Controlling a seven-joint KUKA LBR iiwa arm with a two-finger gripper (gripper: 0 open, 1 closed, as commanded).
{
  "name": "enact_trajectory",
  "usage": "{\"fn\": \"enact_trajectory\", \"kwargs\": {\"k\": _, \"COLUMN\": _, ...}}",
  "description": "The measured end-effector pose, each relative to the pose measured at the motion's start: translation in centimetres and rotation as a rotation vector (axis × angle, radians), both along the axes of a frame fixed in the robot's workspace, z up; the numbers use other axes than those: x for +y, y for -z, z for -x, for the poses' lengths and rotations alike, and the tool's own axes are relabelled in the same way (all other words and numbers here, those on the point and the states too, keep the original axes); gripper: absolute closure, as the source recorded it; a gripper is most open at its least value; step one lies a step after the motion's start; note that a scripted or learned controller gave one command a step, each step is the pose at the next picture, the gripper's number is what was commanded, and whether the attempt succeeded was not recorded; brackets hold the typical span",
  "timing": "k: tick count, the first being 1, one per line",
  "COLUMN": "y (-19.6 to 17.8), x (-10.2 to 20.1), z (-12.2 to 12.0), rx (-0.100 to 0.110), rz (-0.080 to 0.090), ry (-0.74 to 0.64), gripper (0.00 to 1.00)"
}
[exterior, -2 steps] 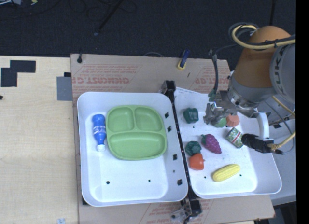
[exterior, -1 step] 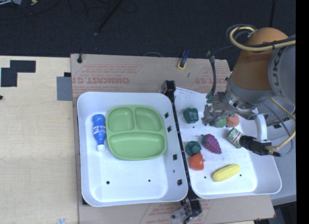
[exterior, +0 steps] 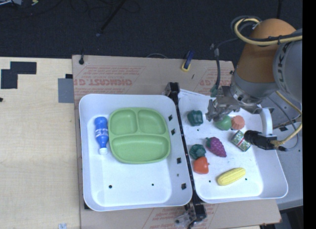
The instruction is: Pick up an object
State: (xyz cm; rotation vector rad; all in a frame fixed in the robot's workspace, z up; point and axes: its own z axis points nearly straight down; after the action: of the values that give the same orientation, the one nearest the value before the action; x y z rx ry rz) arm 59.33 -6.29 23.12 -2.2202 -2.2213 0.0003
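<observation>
The corn [exterior: 231, 176] is lying lower right; your gripper [exterior: 220, 113] is crowding a green piece [exterior: 224, 123] centre right, grip state unclear, risking nudging the neighbouring orange piece [exterior: 238, 122].

fixed overhead camera, slanted down, both bins [exterior: 94, 124] in frame

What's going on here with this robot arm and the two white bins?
The arm has reached into the right bin, with its gripper low over a green toy beside an orange piece. Nothing looks lifted yet. Toy corn, purple grapes and a small can lie nearby. The left bin holds a green divided plate and a blue bottle.
</observation>
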Motion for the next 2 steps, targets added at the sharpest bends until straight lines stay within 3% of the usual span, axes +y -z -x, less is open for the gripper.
{"fn": "enact_trajectory", "kwargs": {"k": 2, "y": -0.12, "x": 0.47, "z": 0.78, "rx": 0.003, "rz": 0.0, "ry": 0.0, "gripper": 1.0}}
